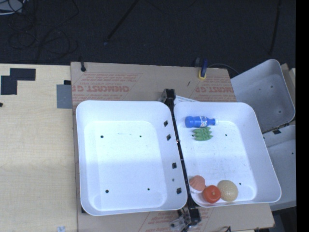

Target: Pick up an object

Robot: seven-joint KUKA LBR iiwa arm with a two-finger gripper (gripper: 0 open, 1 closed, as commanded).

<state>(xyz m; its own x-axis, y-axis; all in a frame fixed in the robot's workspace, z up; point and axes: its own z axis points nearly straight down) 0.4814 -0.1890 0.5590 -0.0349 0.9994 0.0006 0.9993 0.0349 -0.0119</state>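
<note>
Both white bins sit side by side at the centre of the frame. The left bin (123,156) carries nothing that can be picked. All candidate objects lie in the right bin (241,153).

Upper left of that bin: a blue bottle (200,122) lies on its side, long axis running left to right across the frame, white cap toward the right. Just below it, close but apparently apart, sits a small green toy (203,134).

Lower left corner of the same bin: a pink piece (197,182), a red ball (211,194) and a tan ball (227,190) are bunched together, touching or nearly so, against the bin's lower wall.

The state of the gripper cannot be told from this view.

Judgement: the arm enters from the right of the frame, so every object lies leftward along its reach. The bottle stands clearest of its neighbours; a grasp across its short axis, closing top to bottom in the frame, looks most workable. The clustered three risk being pushed against one another.
</note>
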